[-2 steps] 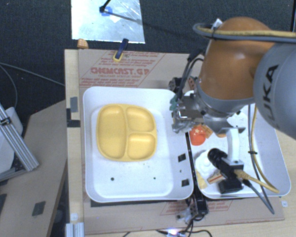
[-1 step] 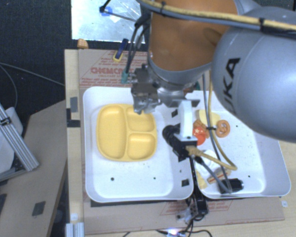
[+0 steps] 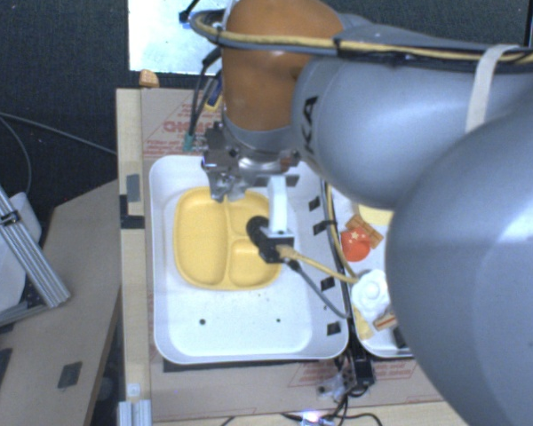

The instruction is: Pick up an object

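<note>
Overhead, the grey arm (image 3: 409,149) fills the right and upper part of the view, its orange band (image 3: 271,56) above the wrist. Its claw (image 3: 226,185) hangs over the far edge of a yellow divided tray (image 3: 215,242), which lies in the left white bin (image 3: 240,335); whether the two touch I cannot tell, nor how far the claw is parted, since the wrist covers it. The arm also hides most of the right bin (image 3: 382,344), where a red-orange object (image 3: 360,242) and something white (image 3: 371,293) peek out, too cut off to name. Both bins rest on a brown cardboard-covered surface (image 3: 164,122). A metal frame (image 3: 18,247) stands at left against dark flooring.
</note>
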Available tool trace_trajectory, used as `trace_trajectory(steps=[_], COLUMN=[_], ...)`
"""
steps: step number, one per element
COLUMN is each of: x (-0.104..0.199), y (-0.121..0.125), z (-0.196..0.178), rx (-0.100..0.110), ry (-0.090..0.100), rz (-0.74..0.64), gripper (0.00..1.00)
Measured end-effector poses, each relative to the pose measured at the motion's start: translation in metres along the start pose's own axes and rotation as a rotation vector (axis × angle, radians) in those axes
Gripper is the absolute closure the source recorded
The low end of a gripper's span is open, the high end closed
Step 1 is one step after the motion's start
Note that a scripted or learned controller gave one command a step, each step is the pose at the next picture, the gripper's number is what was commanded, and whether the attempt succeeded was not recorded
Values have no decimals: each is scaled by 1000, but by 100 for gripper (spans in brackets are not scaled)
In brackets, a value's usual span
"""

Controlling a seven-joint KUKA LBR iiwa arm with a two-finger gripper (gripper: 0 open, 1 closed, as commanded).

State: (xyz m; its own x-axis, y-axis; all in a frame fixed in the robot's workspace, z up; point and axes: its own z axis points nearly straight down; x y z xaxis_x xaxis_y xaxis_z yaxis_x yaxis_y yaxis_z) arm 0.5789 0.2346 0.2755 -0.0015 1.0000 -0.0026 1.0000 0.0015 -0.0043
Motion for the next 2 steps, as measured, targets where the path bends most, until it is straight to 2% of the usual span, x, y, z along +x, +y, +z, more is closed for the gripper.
trace_trajectory(steps=[1, 2], x=[0, -2], y=[-31, 73], z=[-11, -132], rx=[-4, -25], ry=[3, 7], rz=[-3, -3], gripper=[100, 100])
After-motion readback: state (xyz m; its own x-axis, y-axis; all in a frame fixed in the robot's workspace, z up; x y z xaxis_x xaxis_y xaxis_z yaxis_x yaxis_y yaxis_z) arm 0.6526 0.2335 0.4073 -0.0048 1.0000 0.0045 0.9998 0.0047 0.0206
